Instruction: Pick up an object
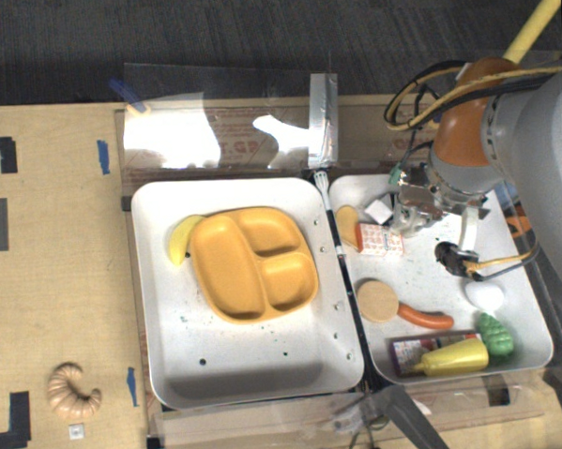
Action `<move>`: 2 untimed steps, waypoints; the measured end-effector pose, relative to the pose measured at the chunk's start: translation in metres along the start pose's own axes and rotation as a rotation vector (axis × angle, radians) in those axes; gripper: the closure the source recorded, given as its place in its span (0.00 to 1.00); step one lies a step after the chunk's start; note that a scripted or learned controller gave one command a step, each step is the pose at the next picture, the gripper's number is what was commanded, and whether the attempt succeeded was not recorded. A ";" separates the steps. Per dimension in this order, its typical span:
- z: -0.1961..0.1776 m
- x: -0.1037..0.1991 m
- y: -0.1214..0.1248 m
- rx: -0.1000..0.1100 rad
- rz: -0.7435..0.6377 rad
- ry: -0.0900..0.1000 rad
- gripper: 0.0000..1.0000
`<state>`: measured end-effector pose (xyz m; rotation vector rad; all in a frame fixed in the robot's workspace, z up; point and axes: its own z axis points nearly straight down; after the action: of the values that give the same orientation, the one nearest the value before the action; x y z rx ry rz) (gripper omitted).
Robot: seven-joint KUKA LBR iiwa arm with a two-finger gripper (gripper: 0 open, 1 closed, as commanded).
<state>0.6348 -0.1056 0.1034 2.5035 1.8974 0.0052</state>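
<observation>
The arm reaches in from the right, and my gripper (414, 212) hangs low over the far part of the right bin (524, 295). Just left of it lies a red and white carton (379, 238), with a small tan bun (346, 219) beside that. Nearer the front are a round tan disc (378, 300), an orange sausage (425, 316), a yellow bottle (454, 356) on a purple box (403, 350), a green piece (496, 337) and a white egg (484, 297). The gripper's head hides what lies under it.
The left bin (246, 357) holds an orange divided plate (252, 262) with a yellow banana (179, 238) tucked under its left edge. A croissant (74, 390) lies on the bench at the left. Black and yellow cables (471, 261) trail over the right bin.
</observation>
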 end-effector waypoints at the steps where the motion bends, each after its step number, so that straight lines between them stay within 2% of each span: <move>1: 0.001 -0.002 -0.001 0.007 0.002 -0.002 0.00; 2: -0.082 -0.053 0.029 -0.006 -0.120 -0.004 0.00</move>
<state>0.6477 -0.1644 0.1855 2.3795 2.0398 0.0055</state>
